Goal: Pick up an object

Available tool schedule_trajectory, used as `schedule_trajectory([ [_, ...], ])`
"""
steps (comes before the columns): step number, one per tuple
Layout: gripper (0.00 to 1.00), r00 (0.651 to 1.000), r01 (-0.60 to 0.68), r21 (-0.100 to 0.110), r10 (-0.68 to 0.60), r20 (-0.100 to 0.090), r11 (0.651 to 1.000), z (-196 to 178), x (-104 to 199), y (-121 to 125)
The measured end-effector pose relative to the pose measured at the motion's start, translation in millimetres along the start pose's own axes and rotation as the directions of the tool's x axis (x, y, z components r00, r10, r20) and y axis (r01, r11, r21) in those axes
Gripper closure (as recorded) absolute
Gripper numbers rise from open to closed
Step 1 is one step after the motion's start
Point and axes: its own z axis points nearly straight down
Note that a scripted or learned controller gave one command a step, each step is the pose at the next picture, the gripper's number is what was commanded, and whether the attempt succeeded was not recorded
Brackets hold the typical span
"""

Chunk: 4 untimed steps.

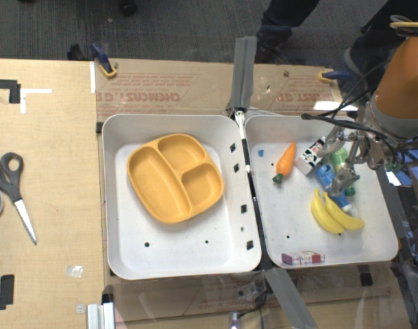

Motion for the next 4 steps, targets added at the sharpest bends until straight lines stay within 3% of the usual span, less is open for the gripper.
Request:
schedule_trajectory([
  [1, 0.00, 0.995, -0.103, 0.000, 0.103, 0.003, 0.995, 95.0, -46.0, 36.7],
  [2, 0.00, 0.988, -0.152, 0.002, 0.152, 0.007, 0.988, 103.9, -64.5, 48.0],
  [3, 0.00, 0.956, -0.293, -0.001, 0.293, -0.002, 0.956, 107.0, 9.8, 0.0],
  [4, 0.00, 0.902, -0.431, 0.001, 0.431, 0.000, 0.902, 107.4, -19.9, 57.6],
])
